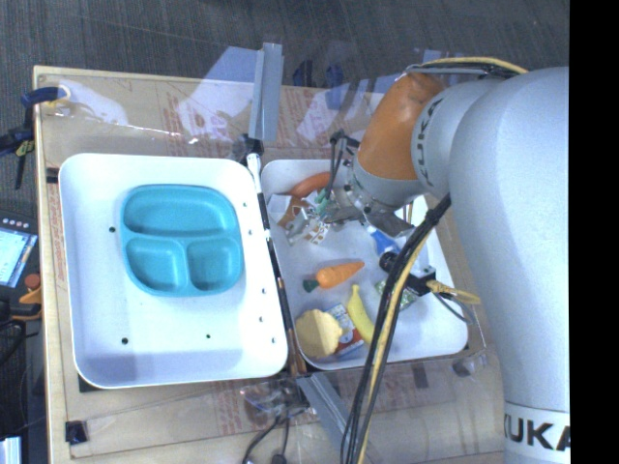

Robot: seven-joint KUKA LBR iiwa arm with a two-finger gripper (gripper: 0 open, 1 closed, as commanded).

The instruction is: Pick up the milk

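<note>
Near edge of the right bin (455, 341): a pale yellow lump (318, 332), a banana (360, 311) just beside it, and a small printed packet (340, 318) wedged between the two. Next back, a carrot (336, 275) lies crosswise, mid-bin. The left bin (87, 259) holds a blue divided tray (184, 237), well apart from the work.

Further back, a blue-and-white piece (387, 244) pokes out from under the wrist and a black cable (397, 288). That's prob. the milk, though too much is hidden to be sure. Then the gripper (309, 218), low over the bin floor near the left wall. Can't tell if it's open or closed; the tip is a blur of metal w/ something greenish by it. Nothing visibly held. At the far end, an orange item (310, 184) sits just behind the gripper, maybe a second carrot.

Re position: the milk candidate is near the gripper but apart from it, off toward the arm's side of the bin and a bit nearer the camera — not under the tip.

Step in hand, as I read it: the approach, w/ no grasp made yet. To do it well: lift clear of the clutter first, shift toward the arm's side until centred over the blue-and-white piece, open enough to span its narrow side, then come down straight — and keep off the carrot.
</note>
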